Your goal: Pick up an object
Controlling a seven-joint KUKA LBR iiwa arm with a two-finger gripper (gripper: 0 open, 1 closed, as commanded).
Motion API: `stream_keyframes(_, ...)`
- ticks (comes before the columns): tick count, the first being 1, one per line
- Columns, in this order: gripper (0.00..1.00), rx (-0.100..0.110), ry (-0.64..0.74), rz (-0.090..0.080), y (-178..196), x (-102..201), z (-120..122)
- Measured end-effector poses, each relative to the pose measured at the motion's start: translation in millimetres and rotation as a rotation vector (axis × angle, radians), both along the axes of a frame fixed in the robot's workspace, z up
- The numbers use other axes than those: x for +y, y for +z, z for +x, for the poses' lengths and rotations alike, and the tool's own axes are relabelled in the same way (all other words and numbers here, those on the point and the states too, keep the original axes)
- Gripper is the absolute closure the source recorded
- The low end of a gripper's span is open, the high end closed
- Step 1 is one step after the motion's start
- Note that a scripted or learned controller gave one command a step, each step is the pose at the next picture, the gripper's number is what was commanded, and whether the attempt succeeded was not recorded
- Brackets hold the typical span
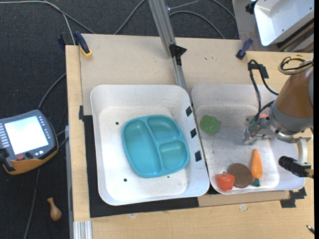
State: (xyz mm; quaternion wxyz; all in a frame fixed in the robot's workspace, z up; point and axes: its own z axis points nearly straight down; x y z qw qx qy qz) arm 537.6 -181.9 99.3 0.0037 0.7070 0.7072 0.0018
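Note:
My gripper (250, 135) hangs low over the right bin (219, 96), near its right side, with the grey and orange arm behind it. An orange carrot (256, 164) lies just below the gripper in the view, apart from it. A brown round piece (240, 175) and a red tomato-like piece (225, 181) lie at the bin's front edge. A small teal piece (255, 182) peeks out beside the brown one. A green leafy piece (210, 125) rests to the gripper's left, well apart from it. I see nothing held.
The left bin (107, 113) holds a blue divided plate (154, 145). A metal pole (164, 24) slants down to the gap between the bins. Black cables (256, 83) run along the right bin's far right. A teach pendant (25, 138) lies off the bench at left.

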Motion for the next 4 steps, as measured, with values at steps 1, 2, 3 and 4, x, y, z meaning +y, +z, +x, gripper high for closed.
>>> stream_keyframes(1,1.00,0.001,0.002,0.001,49,1,11)
stream_keyframes(2,1.00,0.001,0.002,0.001,110,7,8)
stream_keyframes(3,1.00,0.001,0.001,0.000,161,6,0)
stream_keyframes(4,1.00,0.009,0.006,0.006,149,65,4)
